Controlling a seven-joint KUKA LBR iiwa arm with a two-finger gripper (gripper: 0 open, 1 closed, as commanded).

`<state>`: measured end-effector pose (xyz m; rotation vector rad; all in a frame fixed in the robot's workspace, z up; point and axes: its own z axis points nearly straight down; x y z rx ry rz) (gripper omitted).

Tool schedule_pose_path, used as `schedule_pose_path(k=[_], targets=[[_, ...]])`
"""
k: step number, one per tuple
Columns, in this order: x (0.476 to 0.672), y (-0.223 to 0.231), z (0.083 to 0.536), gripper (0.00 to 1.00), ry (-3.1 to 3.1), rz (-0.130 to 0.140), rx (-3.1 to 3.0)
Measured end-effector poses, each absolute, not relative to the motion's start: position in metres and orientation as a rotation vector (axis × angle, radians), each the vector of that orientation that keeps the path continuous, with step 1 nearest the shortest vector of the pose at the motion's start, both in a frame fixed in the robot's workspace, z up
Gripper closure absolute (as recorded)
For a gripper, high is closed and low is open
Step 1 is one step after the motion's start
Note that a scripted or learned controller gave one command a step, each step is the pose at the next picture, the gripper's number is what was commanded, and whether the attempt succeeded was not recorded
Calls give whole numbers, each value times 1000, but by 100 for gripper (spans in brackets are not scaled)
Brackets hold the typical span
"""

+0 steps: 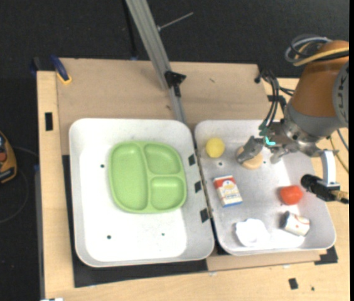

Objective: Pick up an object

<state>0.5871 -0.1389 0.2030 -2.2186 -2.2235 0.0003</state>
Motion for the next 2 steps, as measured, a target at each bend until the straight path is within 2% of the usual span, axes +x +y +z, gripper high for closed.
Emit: schedule_pose_path(k=[1, 2], targets=[[587, -139, 204, 0, -2224, -1, -2219], [592, -135, 143, 0, -2222, 5, -2219]])
